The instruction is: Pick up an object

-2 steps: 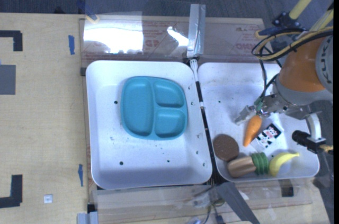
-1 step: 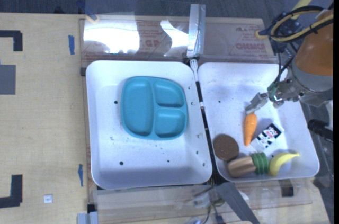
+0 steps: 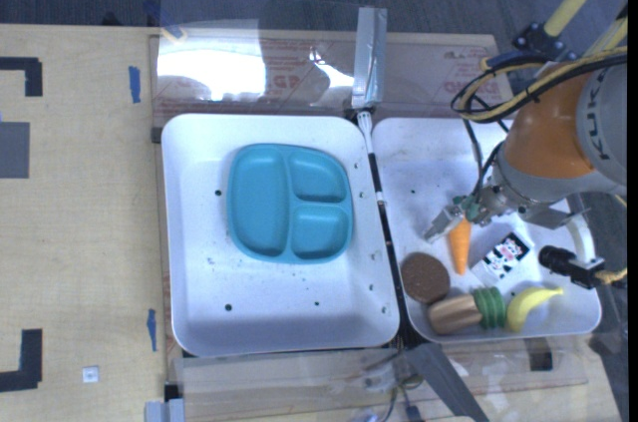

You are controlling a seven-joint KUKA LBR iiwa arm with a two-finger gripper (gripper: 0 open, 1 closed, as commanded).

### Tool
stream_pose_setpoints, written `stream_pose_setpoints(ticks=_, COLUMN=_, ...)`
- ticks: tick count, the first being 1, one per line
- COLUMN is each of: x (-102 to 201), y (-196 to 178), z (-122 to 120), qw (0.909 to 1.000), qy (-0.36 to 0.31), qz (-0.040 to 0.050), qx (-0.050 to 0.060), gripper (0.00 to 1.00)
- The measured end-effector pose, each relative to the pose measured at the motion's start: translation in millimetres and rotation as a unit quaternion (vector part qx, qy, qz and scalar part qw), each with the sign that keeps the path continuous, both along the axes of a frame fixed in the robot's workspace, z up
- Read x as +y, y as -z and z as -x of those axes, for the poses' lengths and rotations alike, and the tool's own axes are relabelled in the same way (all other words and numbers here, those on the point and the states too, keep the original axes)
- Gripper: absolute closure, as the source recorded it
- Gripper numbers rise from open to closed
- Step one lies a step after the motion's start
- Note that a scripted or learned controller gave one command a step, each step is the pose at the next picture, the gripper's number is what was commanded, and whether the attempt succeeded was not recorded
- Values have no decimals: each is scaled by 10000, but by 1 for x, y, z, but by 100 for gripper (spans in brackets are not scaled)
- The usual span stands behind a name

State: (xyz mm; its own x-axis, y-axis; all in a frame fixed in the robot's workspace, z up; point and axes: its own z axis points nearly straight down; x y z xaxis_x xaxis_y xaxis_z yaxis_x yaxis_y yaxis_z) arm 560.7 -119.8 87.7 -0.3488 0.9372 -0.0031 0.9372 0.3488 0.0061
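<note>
Gripper [image 3: 467, 211] poised over the right bin [image 3: 419, 161], just above a toy carrot [image 3: 460, 245].

The arm [image 3: 553, 141] is seen reaching in from the right, its orange band above the wrist, with the gripper lowered into the right bin. How far the tool is parted cannot be told, and nothing can be made out as held in it. The carrot is found lying on the bin floor with its green top touching or just under the gripper tip. Near it, along the bin's front edge, 4 more things are grouped: a brown disc [image 3: 426, 277], a tan cylinder [image 3: 455, 313], a green ridged piece [image 3: 488, 306] and a yellow banana [image 3: 531, 303]. A small black-and-white card [image 3: 505, 253] is lying just beside the carrot. In the left bin [image 3: 189, 211], 1 blue divided plate [image 3: 290, 202] is set near the middle.
</note>
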Motion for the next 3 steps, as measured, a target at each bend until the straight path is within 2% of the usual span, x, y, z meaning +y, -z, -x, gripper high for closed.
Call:
stream_pose_setpoints(ticks=1, x=-1, y=-13, z=-2, qw=10000, qy=10, qz=6, qx=-43, gripper=100)
stream_pose_setpoints(ticks=2, x=-23, y=-69, z=24, qw=9964, qy=843, qz=0, qx=9, gripper=100)
stream_pose_setpoints(ticks=3, x=41, y=-98, z=-29, qw=10000, qy=70, qz=-7, qx=10, gripper=100)
